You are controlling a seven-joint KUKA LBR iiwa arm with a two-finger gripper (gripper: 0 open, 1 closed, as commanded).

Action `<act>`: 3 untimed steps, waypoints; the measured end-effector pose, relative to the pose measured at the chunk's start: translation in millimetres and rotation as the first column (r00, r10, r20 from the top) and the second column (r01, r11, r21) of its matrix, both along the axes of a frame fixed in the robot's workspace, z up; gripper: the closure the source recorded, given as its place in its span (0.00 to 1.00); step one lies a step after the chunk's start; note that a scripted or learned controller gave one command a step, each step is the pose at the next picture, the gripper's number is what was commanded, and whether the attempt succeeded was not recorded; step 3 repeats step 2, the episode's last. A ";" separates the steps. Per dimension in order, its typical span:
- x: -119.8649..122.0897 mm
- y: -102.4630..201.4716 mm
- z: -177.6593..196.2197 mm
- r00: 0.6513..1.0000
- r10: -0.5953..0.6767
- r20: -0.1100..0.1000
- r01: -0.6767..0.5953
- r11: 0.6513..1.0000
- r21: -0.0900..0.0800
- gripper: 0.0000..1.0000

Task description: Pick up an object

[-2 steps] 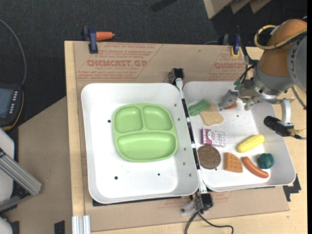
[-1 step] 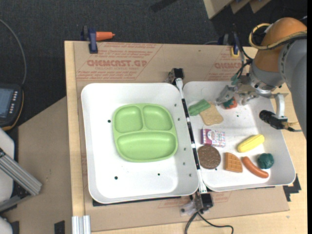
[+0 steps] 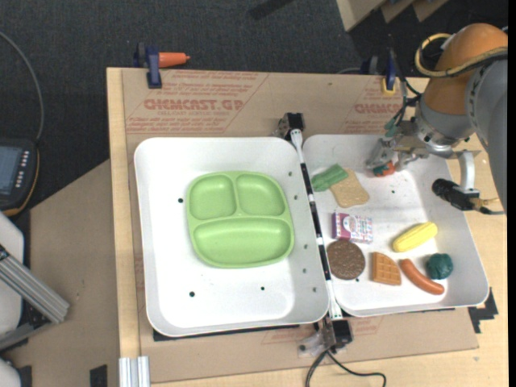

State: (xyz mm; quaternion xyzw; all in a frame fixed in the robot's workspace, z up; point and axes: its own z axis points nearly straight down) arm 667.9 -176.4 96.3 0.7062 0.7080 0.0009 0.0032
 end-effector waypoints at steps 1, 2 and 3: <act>1.9 64.5 96.9 1.000 0.005 0.007 -0.005 1.000 0.002 1.00; -56.0 126.8 122.9 1.000 0.004 -0.006 -0.004 1.000 0.007 1.00; -56.0 126.8 122.9 1.000 0.004 -0.006 -0.004 1.000 0.007 1.00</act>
